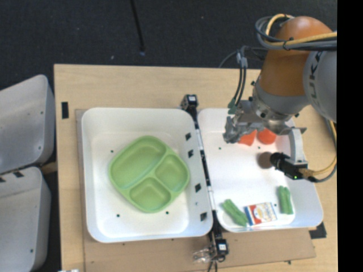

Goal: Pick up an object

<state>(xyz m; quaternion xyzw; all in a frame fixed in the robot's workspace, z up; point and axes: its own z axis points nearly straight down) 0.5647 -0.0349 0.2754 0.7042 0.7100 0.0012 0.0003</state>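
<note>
My jaws (245,130) hang low over the right white bin (238,177) near its far edge, above orange rounded pieces (266,135) — perhaps my target; spread or pinching, I cannot tell. Green sticks (233,212) line its near edge. The left white bin (96,208) holds a green divided plastic plate (148,173).

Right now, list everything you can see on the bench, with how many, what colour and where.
Bins: two, white, side by side on the bench.
Plate: one, green, three compartments, in the left bin.
Green pieces: two, along the right bin's near edge, one at each end of the packet.
Packet: one, white with red and blue print, between the green pieces.
Orange things: two, right bin's far side, partly hidden by the gripper.
Dark thing: one, mid right bin, identity unclear.
Arm: one, grey and orange, reaching from the right.
Gripper: one, over the orange things.
</note>
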